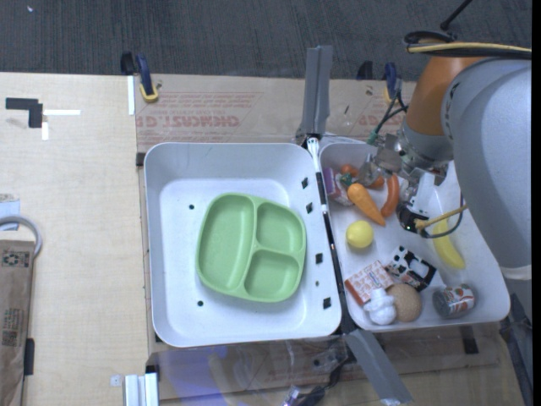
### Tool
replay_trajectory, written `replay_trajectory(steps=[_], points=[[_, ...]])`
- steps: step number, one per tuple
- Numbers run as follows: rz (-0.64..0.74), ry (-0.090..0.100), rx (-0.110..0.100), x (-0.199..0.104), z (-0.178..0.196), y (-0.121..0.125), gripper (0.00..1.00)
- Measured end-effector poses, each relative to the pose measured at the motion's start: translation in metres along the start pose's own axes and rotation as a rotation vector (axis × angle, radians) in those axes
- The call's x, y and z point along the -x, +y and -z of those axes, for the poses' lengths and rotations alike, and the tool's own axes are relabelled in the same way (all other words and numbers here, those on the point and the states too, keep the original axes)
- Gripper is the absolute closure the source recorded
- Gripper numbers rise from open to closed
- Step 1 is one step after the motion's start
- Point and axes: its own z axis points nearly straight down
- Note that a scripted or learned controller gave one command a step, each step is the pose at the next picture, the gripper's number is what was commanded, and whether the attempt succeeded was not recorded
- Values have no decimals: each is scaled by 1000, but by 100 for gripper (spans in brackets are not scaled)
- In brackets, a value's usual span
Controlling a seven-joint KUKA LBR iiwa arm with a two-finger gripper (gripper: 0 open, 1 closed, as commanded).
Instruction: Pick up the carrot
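Reaching in from the right of the frame, the grey arm (499,159) with its orange band (433,91) descends into the upper part of the right bin (499,307), and the gripper (385,172) sits at the upper middle of that bin, close above the cluttered items there. Finger spacing cannot be determined; the wrist hardware and nearby objects obscure it. The carrot (365,203) lies on the bin floor at a slant just below and left of the gripper, thick end toward the upper left, tip toward the lower right. A curved orange-red piece (390,196) lies just beside the carrot on its right. Below the carrot sits a yellow lemon (359,234), near but apart from it. A banana (447,248) lies at the right side of the bin, a small can (454,300) in the lower right corner, and a brown round item (407,302) touches a white item (381,309) near the lower edge, beside a red-and-white packet (367,280). The left bin (169,227) occupies the frame centre and holds a green divided plate (251,248) with three compartments, resting flat.
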Motion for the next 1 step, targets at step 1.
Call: replay_trajectory(steps=[1], points=[[2,-1,13,-1,10,2,100]])
